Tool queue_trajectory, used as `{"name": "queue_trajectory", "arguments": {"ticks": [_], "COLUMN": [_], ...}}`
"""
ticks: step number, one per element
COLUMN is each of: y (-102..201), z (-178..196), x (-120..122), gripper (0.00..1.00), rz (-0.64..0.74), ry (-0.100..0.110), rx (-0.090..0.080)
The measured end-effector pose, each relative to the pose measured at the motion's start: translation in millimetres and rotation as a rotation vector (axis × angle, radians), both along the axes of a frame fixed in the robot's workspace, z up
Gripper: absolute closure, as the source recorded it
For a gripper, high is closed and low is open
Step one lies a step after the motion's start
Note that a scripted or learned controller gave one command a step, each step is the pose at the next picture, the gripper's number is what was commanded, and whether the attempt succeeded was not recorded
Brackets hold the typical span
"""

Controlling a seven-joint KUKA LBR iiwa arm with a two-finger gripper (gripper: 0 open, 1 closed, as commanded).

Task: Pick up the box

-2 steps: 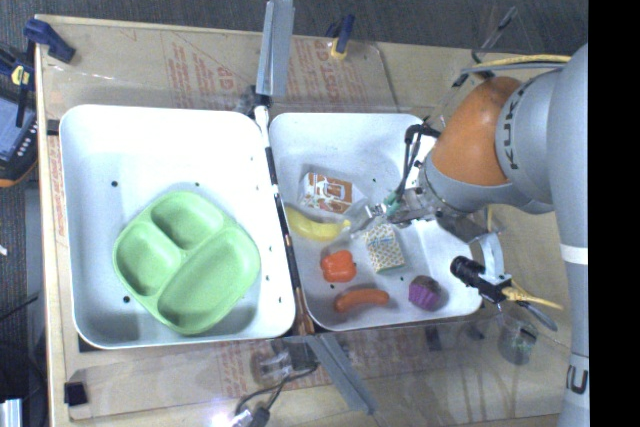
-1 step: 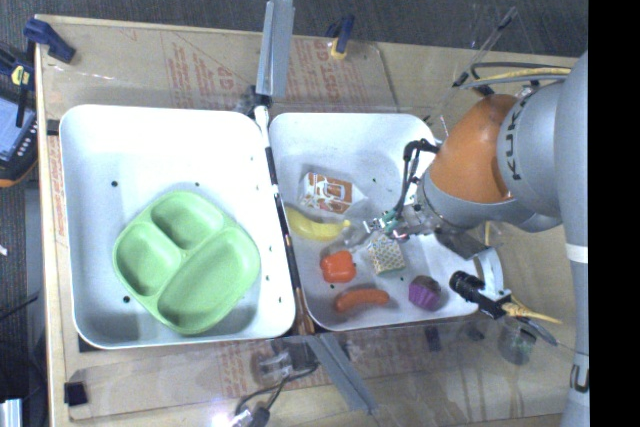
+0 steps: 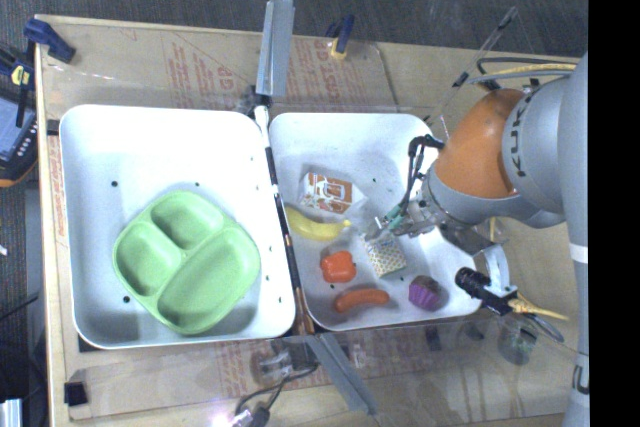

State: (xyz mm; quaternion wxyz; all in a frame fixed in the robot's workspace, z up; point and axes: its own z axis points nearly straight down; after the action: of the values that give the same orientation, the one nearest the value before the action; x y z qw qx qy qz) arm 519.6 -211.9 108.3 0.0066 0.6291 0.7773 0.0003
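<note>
box: small orange-and-white carton (image 3: 328, 193), lay flat in the right bin (image 3: 345, 130), upper-middle, just above the banana (image 3: 316, 227) and prob touching it.
gripper: sat (image 3: 388, 233) low over the bin's right-middle, beside a mesh-patterned pad (image 3: 387, 258). Couldn't tell its state, too small and blurry tbh. Nothing visibly in it.
arm: grey w/ orange band (image 3: 478, 160), came in from the right.
step: imo the approach wasn't done, gripper was near the box but apart from it, off to its right.
how to do it well: I'd go left and a bit up, centre over the carton, close across its short sides. Banana crowded the lower edge, so come in from above, not sideways.
box feel: printed card, flat faces, looked light, prob slides on slick plastic.
neighbours: red pepper-ish thing (image 3: 338, 265), sausage (image 3: 361, 298), purple lump (image 3: 426, 292), all rounded, glossy.
left bin: white (image 3: 90, 145), held a green divided plate (image 3: 187, 260), smooth, matte-ish.
</note>
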Motion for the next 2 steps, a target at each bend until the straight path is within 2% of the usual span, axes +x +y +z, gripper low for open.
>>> {"name": "queue_trajectory", "arguments": {"ticks": [1,2], "y": [0.0,1.3], "z": [0.0,-11.1], "x": [0.0,-8.9], "gripper": [0.00,0.00], "rz": [0.001,0.053], "ry": [0.000,0.000], "rx": [-0.001,0.004]}}
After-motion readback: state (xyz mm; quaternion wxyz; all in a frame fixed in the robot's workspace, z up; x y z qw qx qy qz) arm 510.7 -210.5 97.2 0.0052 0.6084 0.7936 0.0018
